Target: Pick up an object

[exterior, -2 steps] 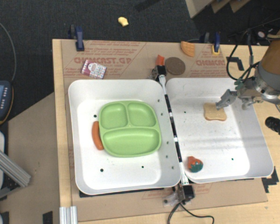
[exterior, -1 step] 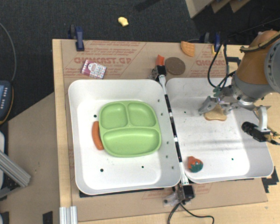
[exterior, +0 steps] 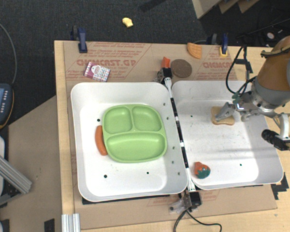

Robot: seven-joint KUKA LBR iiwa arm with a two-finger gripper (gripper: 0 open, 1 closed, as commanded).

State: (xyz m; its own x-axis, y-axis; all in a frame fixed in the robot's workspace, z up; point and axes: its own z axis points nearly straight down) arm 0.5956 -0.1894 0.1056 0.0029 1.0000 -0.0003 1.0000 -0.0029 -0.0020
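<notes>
Arm [exterior: 275,76] reaches in from right over right bin [exterior: 241,158]. Gripper [exterior: 230,111] sits low at a tan cookie [exterior: 224,118] in the bin's far-left part; jaws touch its top edge, can't tell if spread or pinching. Red-blue toy [exterior: 201,170] lies near-left in same bin. Left bin [exterior: 87,129] holds green tray [exterior: 134,133] w/ orange carrot [exterior: 100,140] touching its left side.
</notes>
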